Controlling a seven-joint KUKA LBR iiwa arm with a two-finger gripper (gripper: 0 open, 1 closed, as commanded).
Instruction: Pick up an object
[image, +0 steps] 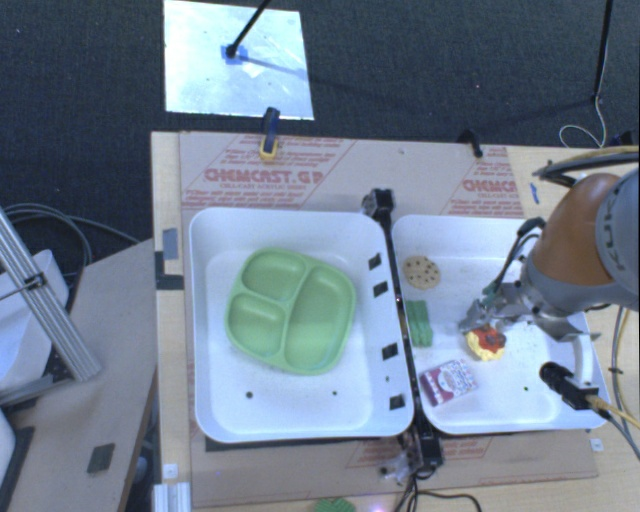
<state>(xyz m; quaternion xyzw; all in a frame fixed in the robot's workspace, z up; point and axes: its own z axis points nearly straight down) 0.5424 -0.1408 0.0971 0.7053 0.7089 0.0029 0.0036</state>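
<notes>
**While the hand hovers low, nothing is yet lifted**

Though the arm has its wrist bent down into the right bin (560, 405), the pick looks unfinished: every object in view lies on the bin floor, and none can be seen between the fingers. The hand (480, 320) sits just above and to the left of the yellow-and-red toy (487, 344), close enough that the two seem to touch or nearly so. How wide the hand stands I cannot tell, since the wrist hides most of it and the tips blur into the toy.

That toy is the likeliest target, lying mid-bin directly under the hand. Other candidates rest nearby: a cookie (421, 271) up toward the bin's far side, a green block (418, 323) against the left wall, and a red-and-white packet (449, 382) nearer the front. A green divided plate (291, 311) lies in the left bin (215, 400), well apart from the hand.

What remains, by my reading, is closing on the toy and raising it clear.
</notes>
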